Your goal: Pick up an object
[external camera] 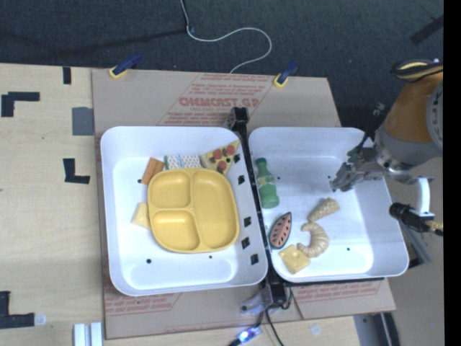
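At the right side of the surface [43, 215], the grey arm [414, 121] with its orange band is seen reaching in over the far right part of the right bin [374, 262], its wrist angled down and leftward so that the end effector [341, 182] hangs low above the bin's bare white floor; whether it is apart or together cannot be told, and nothing is seen held by it. Two white bins are counted, set side by side and touching along a dark centre divider. In the right bin five things are counted: nearest, a pale yellow wedge [294, 259] lies at the front, touching a curled beige shrimp-like piece [315, 239]; just to its left lies a dark oval piece with red marks [279, 228]; a second, smaller beige piece [324, 208] lies just beyond the curled one, near the end effector but apart from it; farthest, a green bottle [266, 184] lies against the divider. In the left bin [119, 265], one yellow divided plate [193, 209] with three compartments takes up the middle, nothing resting in it. Around and partly under its far and left edges, several small flat pieces are tucked: a yellow one [140, 215] at the left, an orange-brown one [152, 170], a speckled one [183, 162], and a pizza-like slice [223, 155] at the far right corner.
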Controlling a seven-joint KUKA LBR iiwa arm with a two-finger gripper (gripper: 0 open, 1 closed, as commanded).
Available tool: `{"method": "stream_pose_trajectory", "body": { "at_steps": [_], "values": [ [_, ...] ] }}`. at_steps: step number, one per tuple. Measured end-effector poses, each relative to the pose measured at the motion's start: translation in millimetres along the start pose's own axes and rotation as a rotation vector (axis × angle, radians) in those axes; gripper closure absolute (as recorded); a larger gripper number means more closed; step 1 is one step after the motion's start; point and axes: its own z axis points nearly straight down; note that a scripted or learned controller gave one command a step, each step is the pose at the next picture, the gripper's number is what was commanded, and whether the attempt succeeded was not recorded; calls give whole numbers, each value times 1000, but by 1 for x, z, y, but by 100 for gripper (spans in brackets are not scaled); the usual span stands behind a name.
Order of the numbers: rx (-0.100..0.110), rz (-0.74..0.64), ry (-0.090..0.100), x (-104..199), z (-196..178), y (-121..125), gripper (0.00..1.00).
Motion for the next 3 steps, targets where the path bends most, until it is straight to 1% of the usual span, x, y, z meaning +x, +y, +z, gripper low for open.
{"method": "stream_pose_trajectory", "body": {
  "at_steps": [1,2,3],
  "values": [
    [-2,-3,-1,5,-62,2,100],
    [1,-2,1,6,-84,3,100],
    [4,-5,2,57,-73,-3,100]
  ]
}}
